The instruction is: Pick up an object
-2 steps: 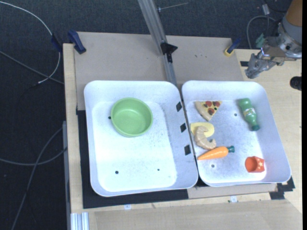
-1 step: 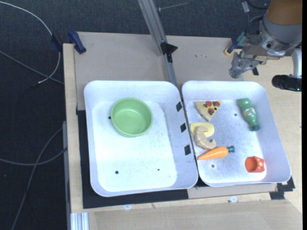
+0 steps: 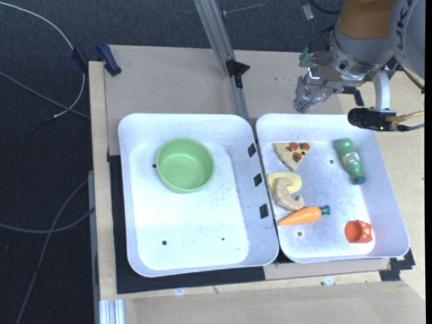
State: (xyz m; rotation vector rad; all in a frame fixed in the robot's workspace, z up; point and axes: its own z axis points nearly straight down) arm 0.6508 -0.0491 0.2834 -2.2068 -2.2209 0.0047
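Camera view is showing the gripper [image 3: 309, 101] hovering above the right bin's [image 3: 395, 211] far rim, holding nothing, while the nearest object, the pizza slice [image 3: 293, 153], is lying just below it toward the viewer.

A robotics lab is showing here, not a home. A plywood bench [image 3: 169, 79] is sitting on dark carpet [image 3: 40, 181], with loose cables [image 3: 40, 25] trailing across the floor at 9 o'clock. An aluminium strut [image 3: 212, 32] is rising toward 12 o'clock. 2 white bins [image 3: 182, 248] are lying side by side, holding toy food [image 3: 292, 152], while an industrial arm [image 3: 371, 19] is reaching in at 1 o'clock.
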